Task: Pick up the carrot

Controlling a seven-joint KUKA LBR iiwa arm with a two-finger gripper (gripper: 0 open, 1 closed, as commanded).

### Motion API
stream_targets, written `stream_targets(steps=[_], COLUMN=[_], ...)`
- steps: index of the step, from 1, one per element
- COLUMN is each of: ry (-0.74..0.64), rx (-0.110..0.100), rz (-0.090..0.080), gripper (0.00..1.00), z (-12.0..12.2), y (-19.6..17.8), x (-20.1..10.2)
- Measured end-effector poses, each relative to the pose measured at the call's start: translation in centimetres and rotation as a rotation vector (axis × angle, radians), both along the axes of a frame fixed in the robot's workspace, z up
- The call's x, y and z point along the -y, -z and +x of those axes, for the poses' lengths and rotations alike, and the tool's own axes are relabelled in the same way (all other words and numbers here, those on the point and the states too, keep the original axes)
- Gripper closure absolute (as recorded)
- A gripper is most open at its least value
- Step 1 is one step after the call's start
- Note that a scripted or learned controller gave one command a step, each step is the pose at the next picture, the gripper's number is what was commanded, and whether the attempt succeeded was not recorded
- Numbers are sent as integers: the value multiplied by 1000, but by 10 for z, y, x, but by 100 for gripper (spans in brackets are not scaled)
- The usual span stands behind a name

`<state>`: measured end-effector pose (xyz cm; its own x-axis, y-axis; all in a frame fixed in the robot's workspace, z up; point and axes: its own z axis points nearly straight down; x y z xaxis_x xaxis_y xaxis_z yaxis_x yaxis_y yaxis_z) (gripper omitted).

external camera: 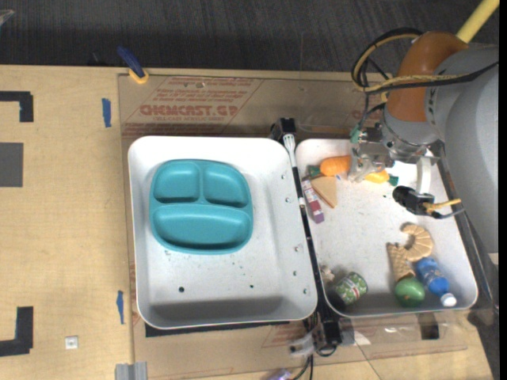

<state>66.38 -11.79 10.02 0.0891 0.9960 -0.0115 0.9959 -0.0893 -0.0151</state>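
Note:
The carrot (334,165), a small orange piece with a green end, lies in the far left corner of the right bin (467,271). My gripper (365,167) hangs low over that bin's far edge, just to the right of the carrot and close beside it. Nothing shows as lifted off the bin floor.
Near the carrot lie a tan wedge (325,190), a small purple-and-red packet (314,207) and a yellow piece (379,178). Toward the front are a green can (349,286), a tan cone-like piece (411,248), a blue bottle (435,279) and a green fruit (409,291). The left bin (150,291) holds a teal divided plate (202,205).

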Motion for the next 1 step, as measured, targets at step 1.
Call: stream_targets(steps=[1], ry=[0], rx=[-2], rz=[2], gripper=[0], z=[0], y=[1], x=[-1])
